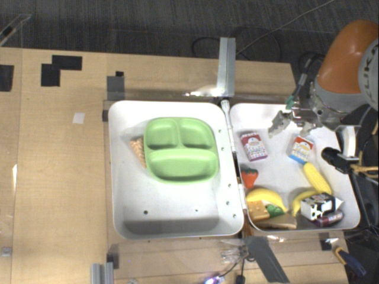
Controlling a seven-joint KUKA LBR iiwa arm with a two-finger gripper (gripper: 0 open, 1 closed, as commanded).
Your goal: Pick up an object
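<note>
Gripper (293,120): above the right bin's (278,108) upper part, fingers spread, nothing between them.
Nearest object: small blue-and-white carton (301,149) just below the fingers, apart from them.
Hidden: a tan item (137,151) mostly tucked under the green divided tray (179,148) in the left bin (166,218).
Hard to read: the lower clutter — corn cob (316,177), bananas (266,197), black-and-white box (318,207) — overlaps.
Open room: bare white floor around the red-labelled packet (254,146).
Cut off: the arm (349,61) leaves the right edge.
</note>
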